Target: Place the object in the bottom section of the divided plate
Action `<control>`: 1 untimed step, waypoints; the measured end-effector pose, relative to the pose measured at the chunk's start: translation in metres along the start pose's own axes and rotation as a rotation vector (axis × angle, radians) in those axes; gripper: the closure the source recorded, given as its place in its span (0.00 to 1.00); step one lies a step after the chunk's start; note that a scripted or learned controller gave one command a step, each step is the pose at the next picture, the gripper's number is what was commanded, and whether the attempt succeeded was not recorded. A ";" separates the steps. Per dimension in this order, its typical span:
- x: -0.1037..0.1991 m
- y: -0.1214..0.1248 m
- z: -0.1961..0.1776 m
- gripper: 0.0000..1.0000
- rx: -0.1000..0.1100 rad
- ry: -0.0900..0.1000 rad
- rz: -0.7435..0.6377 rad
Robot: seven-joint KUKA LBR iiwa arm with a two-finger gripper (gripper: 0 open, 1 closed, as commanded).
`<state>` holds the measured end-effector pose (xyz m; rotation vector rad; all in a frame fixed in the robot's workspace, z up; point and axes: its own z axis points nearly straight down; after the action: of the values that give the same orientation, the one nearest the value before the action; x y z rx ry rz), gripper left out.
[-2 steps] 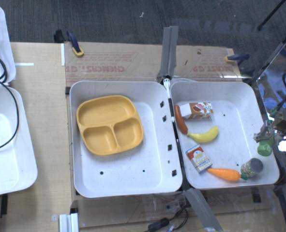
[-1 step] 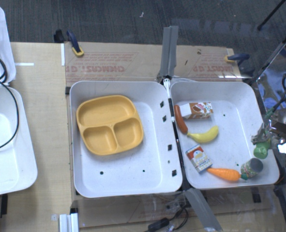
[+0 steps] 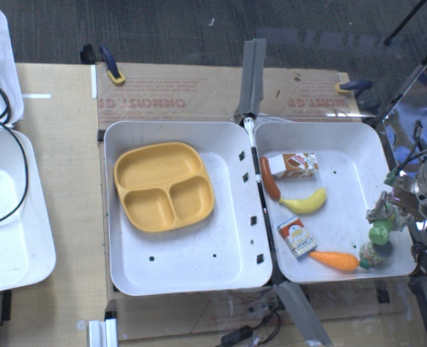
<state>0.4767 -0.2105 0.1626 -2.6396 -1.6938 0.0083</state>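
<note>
1. You see the yellow divided plate (image 3: 165, 186) lying in the left bin (image 3: 126, 266), with its one long section toward the far side and two smaller sections toward the near side.
2. Your hand (image 3: 384, 219) sits low at the right bin's (image 3: 343, 168) right side, right over a green object (image 3: 378, 232); you cannot tell its finger state.
3. In the right bin you also have a sausage (image 3: 270, 178), a banana (image 3: 305, 202), a carrot (image 3: 334, 260), a small carton (image 3: 296, 236) and a larger box (image 3: 294, 165).
</note>
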 end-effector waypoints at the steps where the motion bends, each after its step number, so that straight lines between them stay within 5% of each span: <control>1: 0.014 -0.005 0.005 1.00 -0.004 0.000 -0.791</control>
<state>0.4776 -0.1952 0.1571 -1.7841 -2.5815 0.0013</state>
